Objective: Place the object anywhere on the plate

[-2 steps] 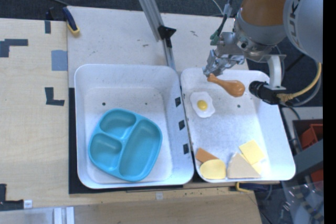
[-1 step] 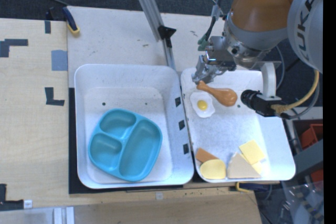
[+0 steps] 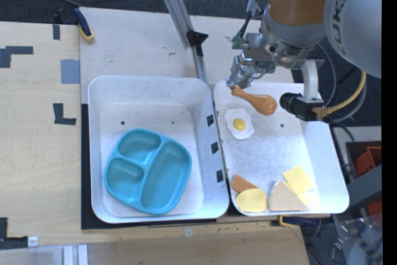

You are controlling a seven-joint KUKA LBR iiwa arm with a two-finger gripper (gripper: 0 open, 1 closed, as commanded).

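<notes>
The chicken drumstick (image 3: 255, 100), a brown toy, is at the far edge of the right bin (image 3: 322, 133), near that bin's far left corner. Its thin bone end points up-left and sits between the fingers of the gripper (image 3: 239, 80), which are closed on it. Whether its thick end rests on the bin floor cannot be told. A toy fried egg (image 3: 238, 124) lies just beside it, toward the near side. Along the right bin's near edge sit an orange piece (image 3: 243, 183), a round yellow piece (image 3: 252, 200), a pale wedge (image 3: 286, 198) and a yellow cheese slice (image 3: 297, 179). The blue three-compartment plate (image 3: 147, 170) lies in the left bin (image 3: 124, 93), toward its near left corner.
</notes>
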